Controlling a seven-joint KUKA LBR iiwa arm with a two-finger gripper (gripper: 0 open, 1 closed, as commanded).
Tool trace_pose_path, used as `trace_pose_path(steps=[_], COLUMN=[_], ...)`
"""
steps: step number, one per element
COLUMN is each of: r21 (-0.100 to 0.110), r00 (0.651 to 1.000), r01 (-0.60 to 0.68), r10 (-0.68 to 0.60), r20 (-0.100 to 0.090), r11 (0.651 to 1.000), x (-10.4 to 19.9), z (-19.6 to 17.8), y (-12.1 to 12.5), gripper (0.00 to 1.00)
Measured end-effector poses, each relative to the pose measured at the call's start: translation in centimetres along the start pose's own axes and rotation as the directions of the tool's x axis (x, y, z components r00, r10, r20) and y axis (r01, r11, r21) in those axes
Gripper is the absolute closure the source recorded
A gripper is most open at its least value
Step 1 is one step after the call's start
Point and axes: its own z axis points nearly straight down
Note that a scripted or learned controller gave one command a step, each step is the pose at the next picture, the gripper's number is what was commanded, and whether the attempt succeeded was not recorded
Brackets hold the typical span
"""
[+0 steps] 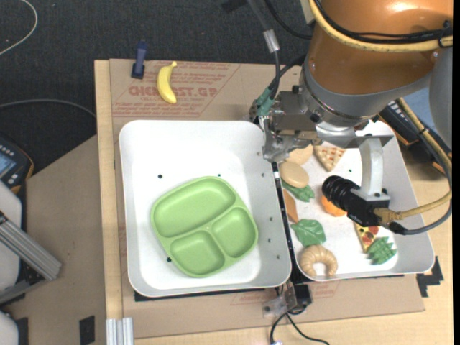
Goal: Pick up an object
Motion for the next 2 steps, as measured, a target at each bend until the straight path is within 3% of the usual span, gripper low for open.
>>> trace_pose_path(steps=[2], r21=[-0.005], r00=[1.0], r01=[0.001], r10=[-0.001], r20=[0.0], r11=[1.0], x=[0.1], z=[-2.0], y=[0.1], gripper=[1.0])
